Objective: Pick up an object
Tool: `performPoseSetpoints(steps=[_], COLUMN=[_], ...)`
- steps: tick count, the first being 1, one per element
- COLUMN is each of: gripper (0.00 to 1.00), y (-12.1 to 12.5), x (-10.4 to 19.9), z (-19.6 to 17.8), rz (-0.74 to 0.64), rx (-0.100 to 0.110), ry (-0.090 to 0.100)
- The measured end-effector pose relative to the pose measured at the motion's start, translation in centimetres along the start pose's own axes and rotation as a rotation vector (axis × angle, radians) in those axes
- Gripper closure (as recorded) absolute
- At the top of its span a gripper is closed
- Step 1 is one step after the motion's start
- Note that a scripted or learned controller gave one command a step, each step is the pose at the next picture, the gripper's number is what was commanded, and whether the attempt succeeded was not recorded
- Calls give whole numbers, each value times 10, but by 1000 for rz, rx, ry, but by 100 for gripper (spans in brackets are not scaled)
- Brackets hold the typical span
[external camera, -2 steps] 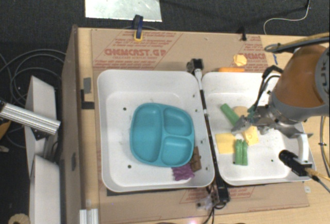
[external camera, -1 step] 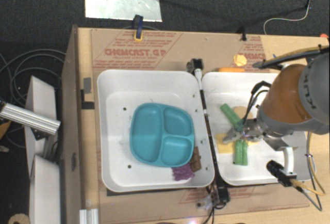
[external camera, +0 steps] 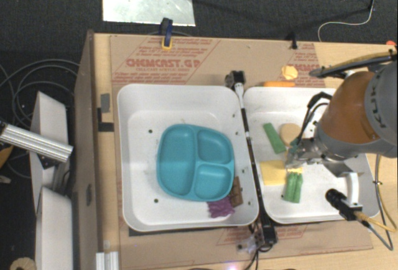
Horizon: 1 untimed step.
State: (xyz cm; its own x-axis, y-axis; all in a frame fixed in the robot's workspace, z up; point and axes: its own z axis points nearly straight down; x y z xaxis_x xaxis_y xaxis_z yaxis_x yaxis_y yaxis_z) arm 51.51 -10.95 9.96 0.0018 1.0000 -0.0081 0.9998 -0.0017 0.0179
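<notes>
You had the two white bins side by side across the middle of the frame, the left bin (external camera: 134, 113) holding a big teal divided plate (external camera: 196, 163) at its centre, tilted slightly, with a small purple piece (external camera: 219, 208) and a brown scrap (external camera: 236, 193) touching the plate's lower right edge. The right bin (external camera: 273, 97) sat under the arm (external camera: 364, 116), which came in from the right edge of the frame and covered much of that bin's right half (grey body, orange band facing up). Your gripper (external camera: 295, 160) hung at centre right, over the yellow block (external camera: 272, 172); I cannot tell whether its fingers were spread or pressed together, since the wrist and cables hid them. Just below it lay the green cylinder (external camera: 293, 187), its long axis nearly vertical in the frame, leaning a little to the right at the top. A flat green strip (external camera: 273, 138) lay above left, slanting from upper left to lower right, beside a tan disc (external camera: 290, 133).
</notes>
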Motion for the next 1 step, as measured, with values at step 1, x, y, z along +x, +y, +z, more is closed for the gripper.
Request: performPoseSetpoints(steps=[1], gripper=[0], y=[0], x=[0], z=[1], rz=[0], rx=[1], ry=[1])
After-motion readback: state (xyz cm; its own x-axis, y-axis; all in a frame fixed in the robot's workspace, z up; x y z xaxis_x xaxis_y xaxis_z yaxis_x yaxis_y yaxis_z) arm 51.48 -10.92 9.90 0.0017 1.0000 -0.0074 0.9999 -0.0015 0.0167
